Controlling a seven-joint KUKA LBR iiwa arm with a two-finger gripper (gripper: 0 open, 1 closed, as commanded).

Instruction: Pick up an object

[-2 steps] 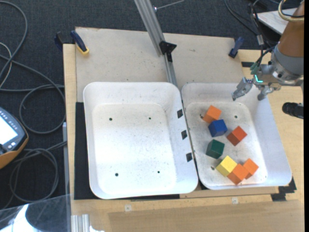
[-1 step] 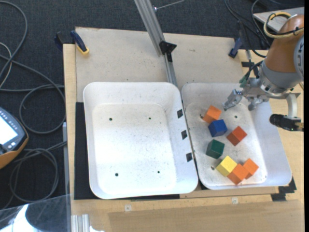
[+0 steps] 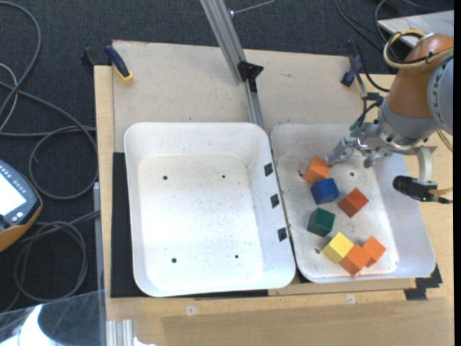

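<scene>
The jaws (image 3: 344, 152) hang over the upper part of the right bin (image 3: 410, 262), reaching in from the right under the grey wrist with its orange band. Whether they stand wide or narrow cannot be told from this slant; nothing shows between them.

The relation the coming move turns on is short: the nearest thing, an orange cube (image 3: 316, 170), lies just down and to the left of the jaws, close beside them but apparently not touching. It sits turned at an angle to the bin's walls and has no long axis to speak of, so any pair of opposite faces would likely serve once the jaws are lined up with them.

Just below it, almost touching, sits a blue cube (image 3: 325, 190), which could crowd a finger coming down on that side. A rust-red cube (image 3: 352, 202) lies to the right of the blue one, a dark green cube (image 3: 321, 221) below it. Nearer the bin's lower edge a yellow cube (image 3: 337, 247) presses against two more orange cubes (image 3: 364, 254) in a tight cluster, a harder pick by the look of it.

The left bin (image 3: 144, 193) lies well apart across the shared wall. Both bins rest on the bench (image 3: 180, 78), with a metal post (image 3: 227, 31) slanting up behind them.
</scene>
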